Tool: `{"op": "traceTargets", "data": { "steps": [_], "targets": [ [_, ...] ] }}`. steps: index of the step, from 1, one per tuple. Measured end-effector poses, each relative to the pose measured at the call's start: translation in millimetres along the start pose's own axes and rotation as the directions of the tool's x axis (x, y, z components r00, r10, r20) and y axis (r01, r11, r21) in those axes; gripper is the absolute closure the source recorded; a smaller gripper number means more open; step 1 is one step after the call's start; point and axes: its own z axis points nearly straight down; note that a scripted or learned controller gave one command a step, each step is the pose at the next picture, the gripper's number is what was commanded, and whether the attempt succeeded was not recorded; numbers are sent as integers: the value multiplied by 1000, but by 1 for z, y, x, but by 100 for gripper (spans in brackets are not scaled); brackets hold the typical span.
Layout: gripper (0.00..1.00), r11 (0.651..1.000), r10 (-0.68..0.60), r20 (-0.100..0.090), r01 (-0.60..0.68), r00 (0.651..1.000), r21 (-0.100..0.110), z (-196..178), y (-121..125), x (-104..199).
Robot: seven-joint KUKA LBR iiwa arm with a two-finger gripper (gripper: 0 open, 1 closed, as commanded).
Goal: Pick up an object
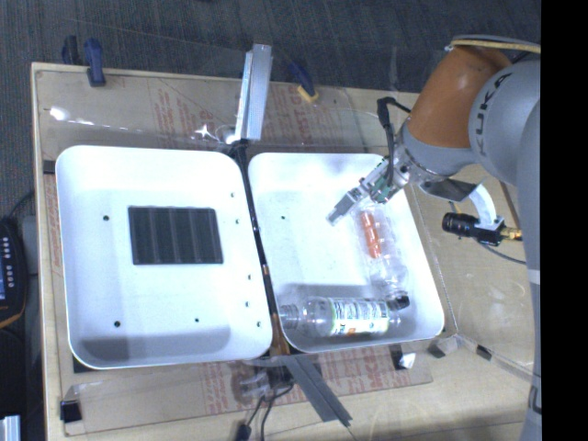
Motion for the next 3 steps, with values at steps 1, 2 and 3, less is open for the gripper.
{"op": "traceTargets", "data": {
  "steps": [1,2,3],
  "targets": [
    [0,1000,-14,0,14,1000,0,-14,-24,14],
    [0,999,-35,2,35,999,-1,15,-3,0],
    [0,1000,28,0,-28,1000,0,65,-21,14]
  ]
}}
